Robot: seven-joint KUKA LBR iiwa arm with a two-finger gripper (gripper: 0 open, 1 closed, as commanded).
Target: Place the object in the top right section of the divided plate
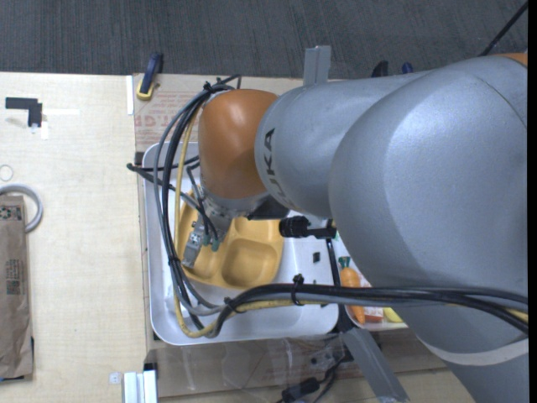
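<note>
Heads up, you can't really make out the object itself here. Nothing that's clearly it sits on the bare parts of the yellow divided plate [252,259], and if it's under the arm [403,183] you won't spot it from this angle. The plate lies in the white bin [164,309], with one rounded section showing plainly and most of the rest covered by the wrist.

The end effector [201,240] hangs low over the plate's left part, right under the orange band [231,154]. Whether it's clenched, released or carrying anything, I honestly can't tell; the cables [180,183] and the wrist block that spot. My guess is it's low like that because it's either dropping something off or reaching into a section.

The big grey body eats the whole right half of the view, so the second bin is mostly buried. Some orange packaging [365,296] peeks out below the arm, too cut off to identify. Off to the left, the counter [75,183] has a brown paper bag [15,284] at the edge.
</note>
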